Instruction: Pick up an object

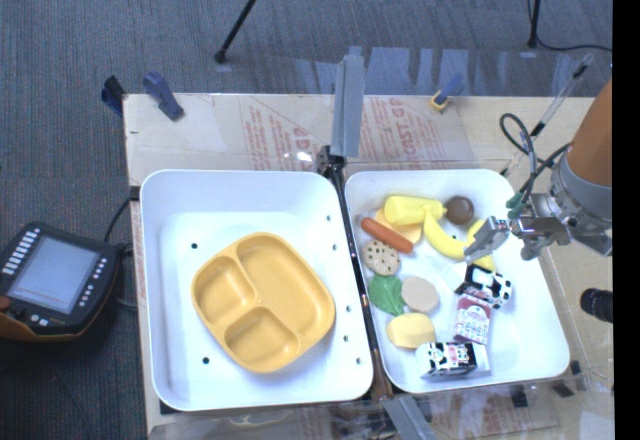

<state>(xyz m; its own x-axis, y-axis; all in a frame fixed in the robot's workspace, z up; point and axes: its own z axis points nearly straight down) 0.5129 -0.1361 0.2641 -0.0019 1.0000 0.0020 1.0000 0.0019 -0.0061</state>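
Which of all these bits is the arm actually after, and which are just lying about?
Part of the job:
gripper, hovering over the right bin
toy food there: banana, hot dog, cookie, milk carton

Just lying about:
yellow divided plate in the left bin
handheld control screen on the floor
blue clamp on the bench edge
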